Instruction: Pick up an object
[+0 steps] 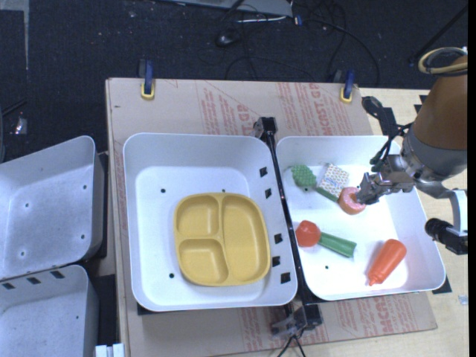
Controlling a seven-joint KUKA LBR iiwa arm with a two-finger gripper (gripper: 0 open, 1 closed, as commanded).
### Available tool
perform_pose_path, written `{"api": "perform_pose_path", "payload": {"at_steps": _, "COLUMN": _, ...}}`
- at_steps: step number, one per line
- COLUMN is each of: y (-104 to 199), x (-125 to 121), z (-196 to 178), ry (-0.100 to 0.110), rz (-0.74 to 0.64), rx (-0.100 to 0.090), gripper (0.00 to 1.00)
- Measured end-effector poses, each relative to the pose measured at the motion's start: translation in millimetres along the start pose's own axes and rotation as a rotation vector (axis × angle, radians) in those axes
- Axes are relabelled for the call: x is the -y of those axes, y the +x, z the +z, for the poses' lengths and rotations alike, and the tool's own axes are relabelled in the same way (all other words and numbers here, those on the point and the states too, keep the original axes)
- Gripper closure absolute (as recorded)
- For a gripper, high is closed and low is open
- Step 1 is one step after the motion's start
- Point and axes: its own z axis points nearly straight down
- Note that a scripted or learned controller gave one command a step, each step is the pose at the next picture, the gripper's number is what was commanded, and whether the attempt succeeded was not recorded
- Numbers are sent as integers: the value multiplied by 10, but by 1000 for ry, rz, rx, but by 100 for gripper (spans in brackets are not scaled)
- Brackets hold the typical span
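The right bin (424, 222) holds several toys. A pink ring (350, 201) lies near its middle, and my gripper (369, 190) is low over the bin at the ring's right edge, touching or almost touching it. A green brush (303, 175) and a white patterned block (333, 177) lie to the ring's left. A red ball on a green stick (309, 233) and an orange carrot (387, 260) lie nearer the front. No toy is seen lifted off the bin floor.
The left bin (149, 199) holds a yellow divided plate (222, 238). A black divider with clips (279, 207) runs between the two bins. The arm's grey body (439, 136) hangs over the right bin's far right corner. Spare white bins (44, 207) sit at left.
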Motion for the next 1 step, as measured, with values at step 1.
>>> {"api": "perform_pose_path", "payload": {"at_steps": 1, "y": 518, "x": 76, "z": -107, "ry": -1, "rz": 0, "rx": 0, "gripper": 100}}
